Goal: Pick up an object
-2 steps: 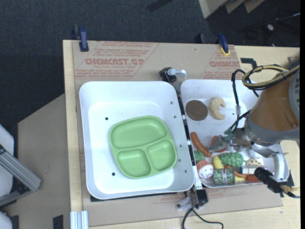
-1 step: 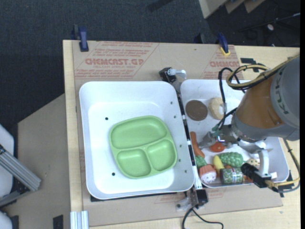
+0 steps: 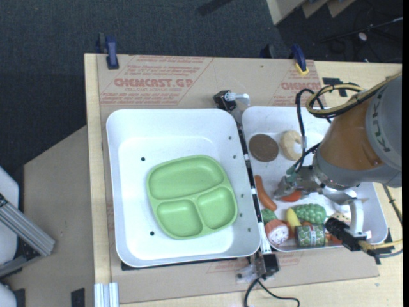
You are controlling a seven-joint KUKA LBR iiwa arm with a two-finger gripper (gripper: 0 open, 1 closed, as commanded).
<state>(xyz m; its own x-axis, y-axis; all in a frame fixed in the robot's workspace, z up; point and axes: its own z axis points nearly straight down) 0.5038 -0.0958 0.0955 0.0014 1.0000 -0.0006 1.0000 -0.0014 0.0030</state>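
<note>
Dark carpet is surrounding the brown-topped bench [image 3: 160, 82], which is carrying two white bins side by side; I am watching from above. My left bin [image 3: 121, 171] is holding a green divided plate [image 3: 192, 196], and the right bin [image 3: 377, 219] is crowding toy food together. My gripper [image 3: 291, 187] is hanging low over the orange carrot [image 3: 264, 194], between a brown disc [image 3: 263, 148] and a green bumpy piece [image 3: 311, 212]. I cannot tell whether it is clenched or released. I am judging the carrot as light, stiff plastic, likely slippery, so I am favouring a pinch across its narrow middle. A small can [image 3: 310, 235] is lying near the front wall
</note>
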